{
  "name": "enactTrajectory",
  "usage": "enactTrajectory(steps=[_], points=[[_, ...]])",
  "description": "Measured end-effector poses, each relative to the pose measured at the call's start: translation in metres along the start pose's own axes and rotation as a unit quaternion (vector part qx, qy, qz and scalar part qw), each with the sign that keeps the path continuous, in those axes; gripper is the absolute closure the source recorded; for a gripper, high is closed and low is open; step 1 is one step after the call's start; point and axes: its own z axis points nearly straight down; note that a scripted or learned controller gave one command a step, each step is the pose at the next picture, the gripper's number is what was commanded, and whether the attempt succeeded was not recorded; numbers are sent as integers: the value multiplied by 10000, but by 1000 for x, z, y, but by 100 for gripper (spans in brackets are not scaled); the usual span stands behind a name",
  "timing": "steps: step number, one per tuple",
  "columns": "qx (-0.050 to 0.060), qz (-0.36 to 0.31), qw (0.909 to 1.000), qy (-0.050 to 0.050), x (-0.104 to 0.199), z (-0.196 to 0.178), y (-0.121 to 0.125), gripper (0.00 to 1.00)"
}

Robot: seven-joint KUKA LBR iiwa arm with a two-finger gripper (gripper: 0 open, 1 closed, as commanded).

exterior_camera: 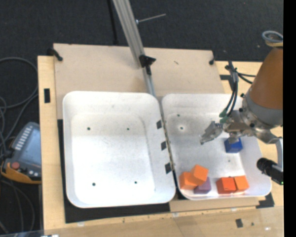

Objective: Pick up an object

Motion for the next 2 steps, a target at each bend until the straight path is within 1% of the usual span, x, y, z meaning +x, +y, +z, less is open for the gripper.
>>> enactTrajectory(steps=[1, 2], points=[[60, -24, 10000, 8, -33, 153, 7, 0], [-11, -78, 10000, 18, 33, 70, -10, 0]])
